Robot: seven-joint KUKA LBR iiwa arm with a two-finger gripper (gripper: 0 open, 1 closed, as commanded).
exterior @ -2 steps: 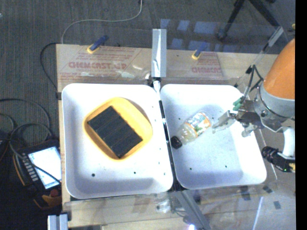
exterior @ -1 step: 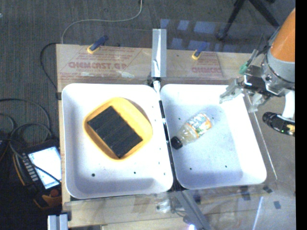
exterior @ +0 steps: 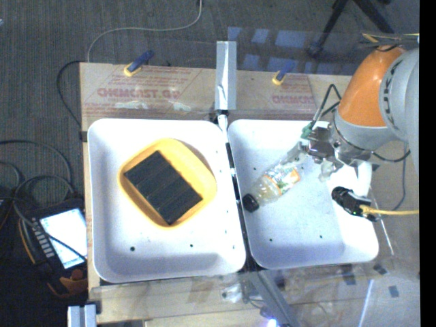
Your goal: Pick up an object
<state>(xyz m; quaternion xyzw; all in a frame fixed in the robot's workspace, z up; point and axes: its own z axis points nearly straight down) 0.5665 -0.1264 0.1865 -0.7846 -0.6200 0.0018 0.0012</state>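
A clear plastic bottle (exterior: 278, 180) with a black cap lies on its side in the right bin (exterior: 306, 240), cap toward the bin's left wall. My gripper (exterior: 317, 150) hangs at the bin's upper right, just beyond the bottle's base end and very close to it. Whether it touches the bottle is not visible. In the left bin (exterior: 116, 251) rests a yellow dish (exterior: 199, 163) with a black ribbed slab (exterior: 163, 187) lying in it.
The grey arm with its orange band (exterior: 364, 97) covers the right bin's far right corner. A black connector with a yellow cable (exterior: 351, 201) hangs over the right rim. A metal post (exterior: 223, 80) stands behind the divide between the bins.
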